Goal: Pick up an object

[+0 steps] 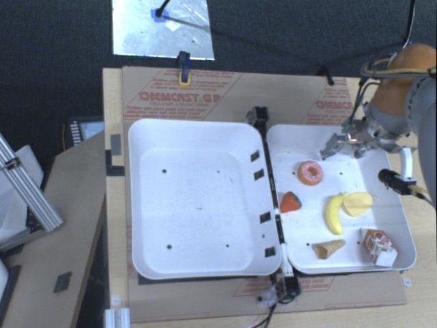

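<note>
The right bin (293,139) holds several toy foods: a pink frosted donut (311,173), a red strawberry (291,201) by the divider, a yellow banana (332,214), a pale yellow wedge (357,203) touching the banana, a tan cone piece (328,249) and a red-and-white carton (379,247) at the near right corner. My gripper (347,145) hangs over the far part of the right bin, above and to the right of the donut. Its fingers are spread with nothing between them.
The left bin (198,200) sits beside the right one, with black clips (259,175) along the shared edge. A foil sheet (162,18) lies at the back. A black cable end (395,180) hangs over the right bin's right rim.
</note>
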Robot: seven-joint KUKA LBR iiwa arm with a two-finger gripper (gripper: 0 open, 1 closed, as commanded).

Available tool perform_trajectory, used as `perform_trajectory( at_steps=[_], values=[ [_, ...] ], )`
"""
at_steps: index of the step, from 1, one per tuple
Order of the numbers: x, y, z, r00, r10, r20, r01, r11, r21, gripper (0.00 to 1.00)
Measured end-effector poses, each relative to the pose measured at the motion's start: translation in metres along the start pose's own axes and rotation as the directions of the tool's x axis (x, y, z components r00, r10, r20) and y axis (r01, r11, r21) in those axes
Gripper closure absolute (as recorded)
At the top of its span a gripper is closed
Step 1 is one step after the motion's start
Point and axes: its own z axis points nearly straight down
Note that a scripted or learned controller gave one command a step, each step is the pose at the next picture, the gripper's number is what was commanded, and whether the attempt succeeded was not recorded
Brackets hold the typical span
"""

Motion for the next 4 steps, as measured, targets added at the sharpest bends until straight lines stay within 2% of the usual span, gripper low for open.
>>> perform_trajectory(
  at_steps=[1,2,3,4],
  values=[
    [-0.001,0.0,-0.029,1.0,0.002,0.002,-0.002,1.0,-0.004,0.0],
    [-0.001,0.001,-0.039,1.0,-0.001,0.003,0.001,1.0,-0.006,1.0],
    [0.055,0.001,-0.076,1.0,-0.004,0.001,0.004,1.0,-0.004,1.0],
    [0.14,0.002,-0.118,1.0,-0.006,0.0,0.006,1.0,-0.004,1.0]
  ],
)
